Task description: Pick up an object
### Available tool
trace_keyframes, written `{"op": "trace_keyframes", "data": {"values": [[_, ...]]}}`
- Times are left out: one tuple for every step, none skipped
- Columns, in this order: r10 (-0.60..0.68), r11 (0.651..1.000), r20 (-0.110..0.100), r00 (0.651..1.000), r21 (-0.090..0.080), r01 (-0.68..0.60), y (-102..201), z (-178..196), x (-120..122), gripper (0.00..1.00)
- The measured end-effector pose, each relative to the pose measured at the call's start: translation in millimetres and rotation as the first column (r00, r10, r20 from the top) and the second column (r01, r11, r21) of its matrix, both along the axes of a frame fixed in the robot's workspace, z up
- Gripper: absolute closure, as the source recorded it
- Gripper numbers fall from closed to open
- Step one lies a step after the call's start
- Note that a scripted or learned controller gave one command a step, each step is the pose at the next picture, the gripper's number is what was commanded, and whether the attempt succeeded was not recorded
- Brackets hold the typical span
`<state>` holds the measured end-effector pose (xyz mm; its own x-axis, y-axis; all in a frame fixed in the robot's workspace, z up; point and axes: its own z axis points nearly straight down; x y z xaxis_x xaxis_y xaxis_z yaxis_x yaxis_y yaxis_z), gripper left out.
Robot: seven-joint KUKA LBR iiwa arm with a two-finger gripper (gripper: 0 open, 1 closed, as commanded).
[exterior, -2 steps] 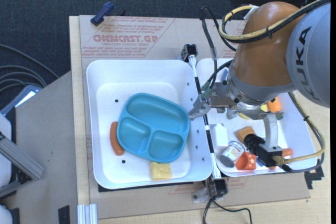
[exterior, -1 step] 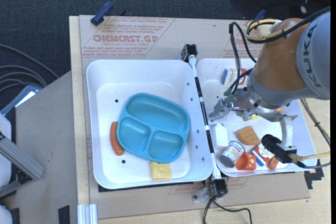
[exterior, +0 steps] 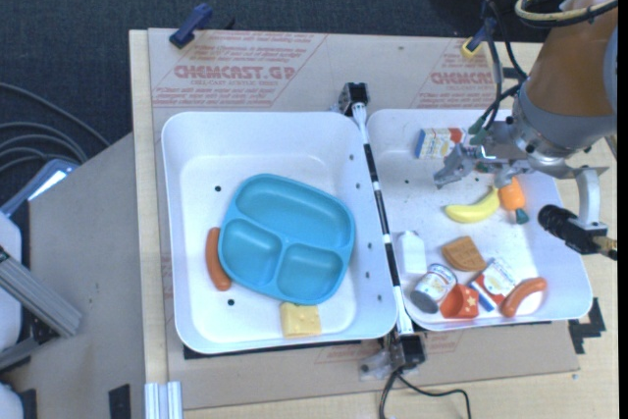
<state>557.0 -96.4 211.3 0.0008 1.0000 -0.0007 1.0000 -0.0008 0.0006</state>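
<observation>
My gripper (exterior: pixel 455 168) hangs over the upper middle of the right bin (exterior: pixel 569 309), reaching in from the right. Just up-left of it lies a small white and blue carton (exterior: pixel 432 142). A yellow banana (exterior: pixel 473 207) lies right below the gripper, and an orange carrot (exterior: pixel 512 194) sits to the banana's right. I see nothing held in the gripper. Lower in the bin are a brown cookie (exterior: pixel 463 253), a white bottle (exterior: pixel 412 250), a can (exterior: pixel 432 288), a red piece (exterior: pixel 459 301), a small packet (exterior: pixel 496 280) and a red sausage (exterior: pixel 523 296).
The left bin (exterior: pixel 186 172) holds a blue divided tray (exterior: pixel 287 236), a red sausage (exterior: pixel 216 258) at its left and a yellow cheese block (exterior: pixel 301 319) below it. A black clamped divider (exterior: pixel 373 191) runs between the bins. The arm's black side part (exterior: pixel 569 227) overhangs the right rim.
</observation>
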Motion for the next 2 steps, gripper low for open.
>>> {"op": "trace_keyframes", "data": {"values": [[0.000,1.000,0.009,1.000,-0.003,0.000,-43.7,-121.8,3.4,0.00],[-0.001,1.000,0.013,1.000,-0.005,0.001,-44.5,-111.3,4.3,1.00]]}}
